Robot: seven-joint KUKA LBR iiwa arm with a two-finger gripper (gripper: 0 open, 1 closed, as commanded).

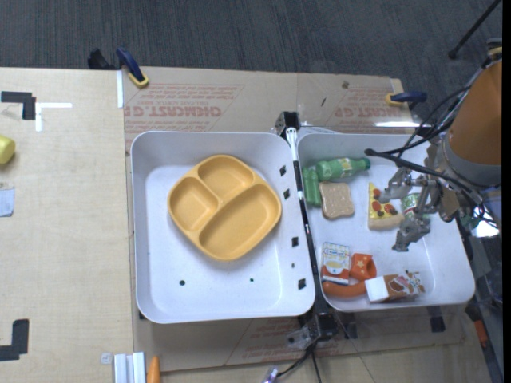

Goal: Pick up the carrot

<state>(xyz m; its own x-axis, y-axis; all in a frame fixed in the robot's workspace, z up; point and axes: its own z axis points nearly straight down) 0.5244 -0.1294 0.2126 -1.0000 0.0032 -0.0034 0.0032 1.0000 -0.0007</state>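
Down in the right bin (459, 271), near its front wall, we see the carrot (357, 276): a chunky orange piece lying flat, touching 1 white packet (336, 260) on its left. Well apart from it, over the pizza slice (382, 208), the gripper (407, 214) hangs with its 2 fingers spread and nothing between them.

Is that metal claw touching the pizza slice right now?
Cannot tell. In the camera view the gripper sits right at the pizza slice's right edge, overlapping it from above, so no contact or gap shows plainly.
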